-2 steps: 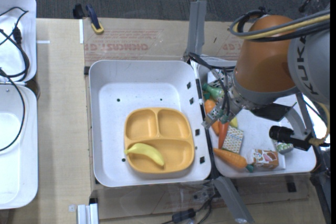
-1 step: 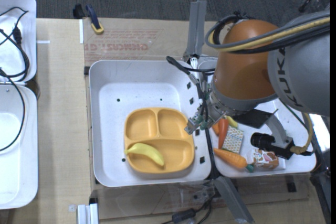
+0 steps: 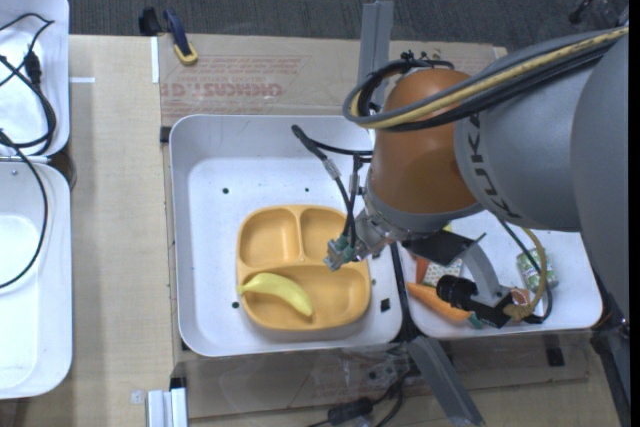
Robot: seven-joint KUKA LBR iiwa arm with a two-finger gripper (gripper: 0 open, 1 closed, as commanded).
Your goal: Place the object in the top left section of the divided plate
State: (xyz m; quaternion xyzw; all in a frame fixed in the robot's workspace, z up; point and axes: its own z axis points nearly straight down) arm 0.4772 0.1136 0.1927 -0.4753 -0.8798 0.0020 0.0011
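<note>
KUKA arm (image 3: 560, 135): grey casing w/ dark "KU" lettering, glossy orange band (image 3: 425, 145) above wrist. Black and yellow cables (image 3: 480, 85) loop over the band; thinner black leads run down to the small dark gripper (image 3: 343, 253), w/ greenish fittings.

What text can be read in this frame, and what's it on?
"KUKA", partly visible, running vertically on the grey arm: only about "UK" shows clearly.
Red print on the cardboard sheet behind the bin: upside down and blurred, not reliably readable.
Small packet in the right bin: print too small to read.
No text visible on the yellow divided plate or the banana.
</note>
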